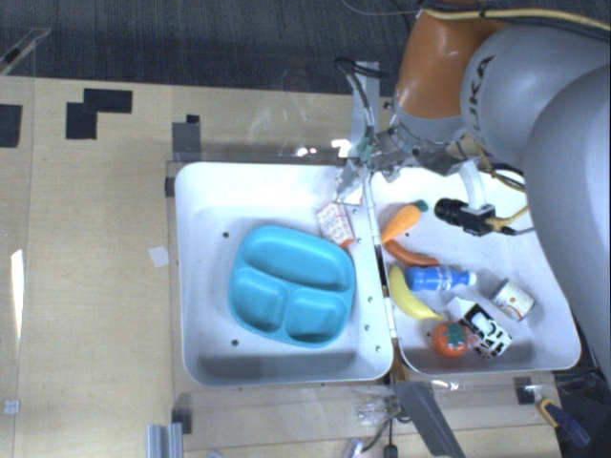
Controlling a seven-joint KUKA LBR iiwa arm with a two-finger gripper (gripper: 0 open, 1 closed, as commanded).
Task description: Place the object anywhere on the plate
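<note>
A blue divided plate (291, 284) lies in the left white bin (205, 256). A small red-and-white patterned packet (334, 222) sits just past the plate's far right corner, close to the wall between the two bins. My gripper (355, 172) is directly above the packet, over the far end of that wall, and its tips reach down to the packet's top edge. Whether the packet is held or resting on the bin floor cannot be made out.
The right bin (558, 337) holds a carrot (401, 220), a banana (410, 301), a blue-and-white bottle (439, 279), an orange-red fruit (449, 340), a black-and-white item (487, 334) and a small white cup (513, 300). The arm's grey body (535, 93) looms over its far right.
</note>
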